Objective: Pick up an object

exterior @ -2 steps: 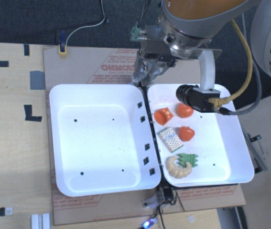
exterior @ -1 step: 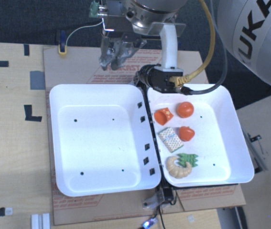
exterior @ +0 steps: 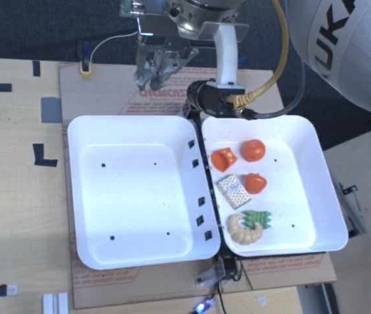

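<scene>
The right bin [exterior: 303,175] holds several small things. A round red tomato [exterior: 254,150] lies near its far side, with a red-orange block [exterior: 223,159] to its left. Below them are a second red piece [exterior: 256,183] and a white patterned packet [exterior: 233,191]. Near the front sit a green leafy piece [exterior: 257,218] and a beige pastry-like piece [exterior: 244,231], touching each other. My gripper [exterior: 158,72] hangs high beyond the far rim of the left bin [exterior: 87,175], apart from all of these, with nothing seen in it.
Both bins rest on a cardboard sheet [exterior: 106,90] on the wooden bench. A black divider strip [exterior: 201,182] runs between the bins. The arm's large grey body [exterior: 342,31] fills the top right.
</scene>
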Controlling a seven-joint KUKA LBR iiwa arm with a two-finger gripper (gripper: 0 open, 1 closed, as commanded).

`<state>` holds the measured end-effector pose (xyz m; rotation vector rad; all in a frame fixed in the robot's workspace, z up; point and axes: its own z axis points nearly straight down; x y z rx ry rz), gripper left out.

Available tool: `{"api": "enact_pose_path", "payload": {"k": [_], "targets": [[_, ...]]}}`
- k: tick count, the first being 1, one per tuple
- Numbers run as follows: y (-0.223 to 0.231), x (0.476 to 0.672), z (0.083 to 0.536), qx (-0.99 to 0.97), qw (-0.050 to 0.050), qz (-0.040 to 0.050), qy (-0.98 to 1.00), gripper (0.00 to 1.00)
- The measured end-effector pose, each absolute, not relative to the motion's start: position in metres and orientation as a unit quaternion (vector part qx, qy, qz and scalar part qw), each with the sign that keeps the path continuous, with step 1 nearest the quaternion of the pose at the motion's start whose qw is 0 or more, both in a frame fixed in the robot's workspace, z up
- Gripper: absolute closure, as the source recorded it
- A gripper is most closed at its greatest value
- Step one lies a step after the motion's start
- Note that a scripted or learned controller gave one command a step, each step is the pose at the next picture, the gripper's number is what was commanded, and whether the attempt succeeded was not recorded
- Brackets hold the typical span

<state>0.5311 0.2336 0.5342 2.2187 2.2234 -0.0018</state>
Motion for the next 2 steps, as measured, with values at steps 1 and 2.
{"api": "enact_pose_path", "payload": {"k": [1, 2], "targets": [[0.234, 0.531, 0.544, 0.706, 0.0, -0.001, 0.709, 1.0], [0.14, 0.491, 0.424, 0.71, -0.004, -0.0076, 0.705, 1.0]]}}
